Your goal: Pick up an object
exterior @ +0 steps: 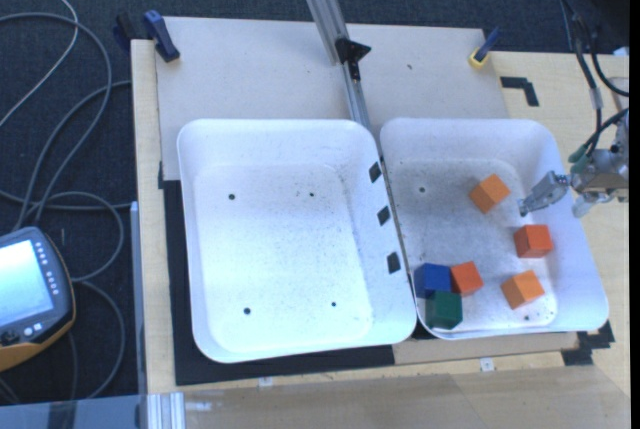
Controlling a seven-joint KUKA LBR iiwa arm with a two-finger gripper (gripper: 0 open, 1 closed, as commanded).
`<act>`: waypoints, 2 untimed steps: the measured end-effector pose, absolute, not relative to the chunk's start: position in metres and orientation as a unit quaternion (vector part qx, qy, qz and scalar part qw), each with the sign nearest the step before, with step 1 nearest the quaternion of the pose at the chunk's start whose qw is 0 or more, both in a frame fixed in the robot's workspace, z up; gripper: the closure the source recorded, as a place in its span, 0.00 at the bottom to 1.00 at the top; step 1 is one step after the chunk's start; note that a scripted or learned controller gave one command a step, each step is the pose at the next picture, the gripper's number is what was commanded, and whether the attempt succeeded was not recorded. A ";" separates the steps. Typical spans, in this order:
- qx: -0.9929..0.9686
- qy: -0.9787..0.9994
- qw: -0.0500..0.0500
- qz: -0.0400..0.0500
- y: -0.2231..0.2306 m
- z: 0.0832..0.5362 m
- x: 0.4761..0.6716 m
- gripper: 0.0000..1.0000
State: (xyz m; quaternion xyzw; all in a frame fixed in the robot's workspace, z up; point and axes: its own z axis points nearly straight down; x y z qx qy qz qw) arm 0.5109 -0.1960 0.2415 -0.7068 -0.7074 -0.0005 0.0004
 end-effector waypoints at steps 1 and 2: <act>-0.707 -0.707 0.000 -0.001 -0.196 0.241 0.511 0.00; -0.706 -0.708 0.003 0.001 -0.213 0.095 0.575 0.00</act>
